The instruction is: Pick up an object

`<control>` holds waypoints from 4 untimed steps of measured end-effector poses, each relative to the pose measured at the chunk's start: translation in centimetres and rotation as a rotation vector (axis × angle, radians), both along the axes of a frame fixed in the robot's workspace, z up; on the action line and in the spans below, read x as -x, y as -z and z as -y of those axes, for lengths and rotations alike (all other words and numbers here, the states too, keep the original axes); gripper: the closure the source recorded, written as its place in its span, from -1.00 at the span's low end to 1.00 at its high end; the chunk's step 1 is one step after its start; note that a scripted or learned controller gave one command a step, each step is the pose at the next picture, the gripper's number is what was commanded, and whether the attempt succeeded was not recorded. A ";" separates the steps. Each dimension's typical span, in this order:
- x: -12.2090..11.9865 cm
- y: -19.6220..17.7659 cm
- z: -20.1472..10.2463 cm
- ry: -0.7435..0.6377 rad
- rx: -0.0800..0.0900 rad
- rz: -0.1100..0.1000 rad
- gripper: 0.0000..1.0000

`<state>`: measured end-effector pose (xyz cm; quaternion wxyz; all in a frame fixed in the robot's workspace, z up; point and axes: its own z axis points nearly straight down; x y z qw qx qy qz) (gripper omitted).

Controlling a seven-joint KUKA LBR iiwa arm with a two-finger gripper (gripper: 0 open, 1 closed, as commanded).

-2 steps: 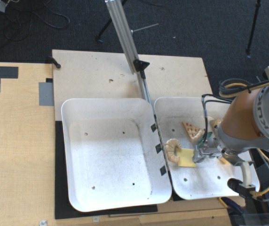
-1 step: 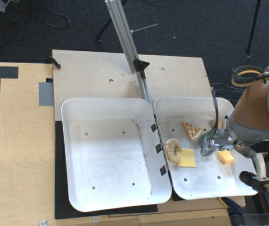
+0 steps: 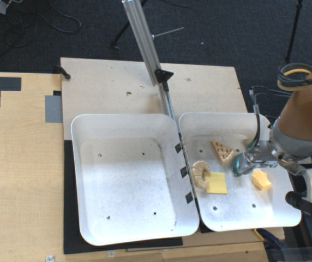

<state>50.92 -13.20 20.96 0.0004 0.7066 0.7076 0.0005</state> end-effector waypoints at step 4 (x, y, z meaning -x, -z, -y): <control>0.8 -1.5 -17.8 -0.004 -0.002 -0.008 1.00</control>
